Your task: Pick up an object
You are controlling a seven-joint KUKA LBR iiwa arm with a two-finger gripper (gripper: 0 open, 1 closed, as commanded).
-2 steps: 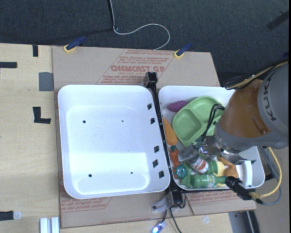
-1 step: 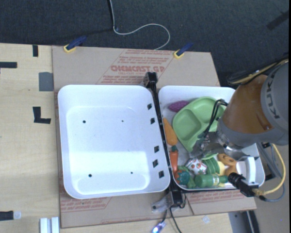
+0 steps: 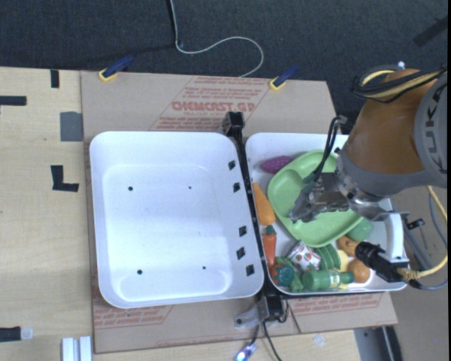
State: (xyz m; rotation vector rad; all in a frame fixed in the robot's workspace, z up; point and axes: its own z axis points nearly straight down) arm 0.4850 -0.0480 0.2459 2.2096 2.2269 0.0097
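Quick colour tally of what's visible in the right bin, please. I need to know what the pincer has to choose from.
Green: 2, a plate and a bottle
Orange: 2, a carrot and a small orange piece
Purple: 1, a purple piece behind the plate
White with red marks: 1, a small block
Total: 6 that I can separate; the arm hides more.

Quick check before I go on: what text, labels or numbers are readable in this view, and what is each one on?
"CHEMCAST GP": red print on the brown cardboard sheet under the two white bins; the smaller red lines around it are too blurred to read.
"KU": partial dark lettering on the grey robot arm, cut off.
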